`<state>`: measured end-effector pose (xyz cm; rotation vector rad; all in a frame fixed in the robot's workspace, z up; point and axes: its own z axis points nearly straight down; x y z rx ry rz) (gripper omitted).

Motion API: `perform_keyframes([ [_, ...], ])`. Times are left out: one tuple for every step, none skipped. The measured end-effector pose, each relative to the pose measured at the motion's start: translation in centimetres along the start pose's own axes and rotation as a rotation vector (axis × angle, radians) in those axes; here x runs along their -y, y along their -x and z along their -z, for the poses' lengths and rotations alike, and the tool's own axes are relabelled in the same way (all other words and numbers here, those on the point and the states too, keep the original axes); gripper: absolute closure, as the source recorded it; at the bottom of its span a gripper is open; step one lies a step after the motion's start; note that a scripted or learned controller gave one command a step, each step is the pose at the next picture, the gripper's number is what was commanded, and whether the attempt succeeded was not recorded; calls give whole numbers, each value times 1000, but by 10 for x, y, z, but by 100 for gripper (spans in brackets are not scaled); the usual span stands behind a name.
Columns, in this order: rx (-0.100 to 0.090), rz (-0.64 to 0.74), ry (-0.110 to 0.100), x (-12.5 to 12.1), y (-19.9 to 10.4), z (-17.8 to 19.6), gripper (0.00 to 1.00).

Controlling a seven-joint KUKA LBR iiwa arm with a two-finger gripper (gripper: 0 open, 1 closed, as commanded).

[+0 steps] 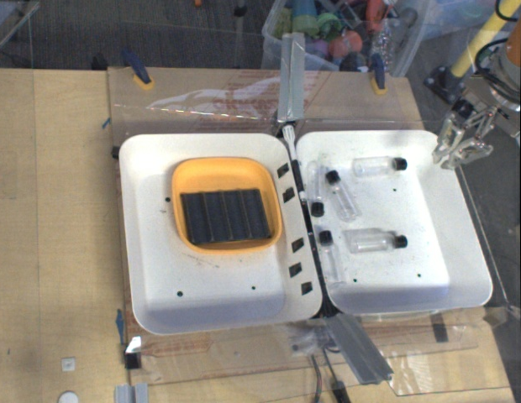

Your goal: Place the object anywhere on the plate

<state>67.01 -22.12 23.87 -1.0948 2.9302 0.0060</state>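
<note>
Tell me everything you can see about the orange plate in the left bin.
The rounded-square orange plate, seemingly smooth plastic with a raised rim, lies flat in the left white bin, slightly toward the far side. A dark ribbed rectangular block rests inside it, covering most of its floor.

The scene is lit evenly and fairly brightly from overhead, with a soft, diffuse quality. The two white bins are the brightest areas: the right bin (pixel 428 250) is close to washed out, so the clear vials (pixel 371 242) lying in it blend into its floor and show mainly by their dark caps. The left bin (pixel 151 292) holds slightly more tone. Shadows are faint and short, seen as a thin dark rim under the bins' edges on the wooden table (pixel 50 225). The picture is low in resolution and mildly soft throughout. The gripper (pixel 460 145) looks blurred, and the background clutter at the top is dimmer and grainy.
</note>
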Motion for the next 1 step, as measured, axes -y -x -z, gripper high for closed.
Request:
perform_keyframes([
  [-5,265,-2,-1,0,68,100],
])
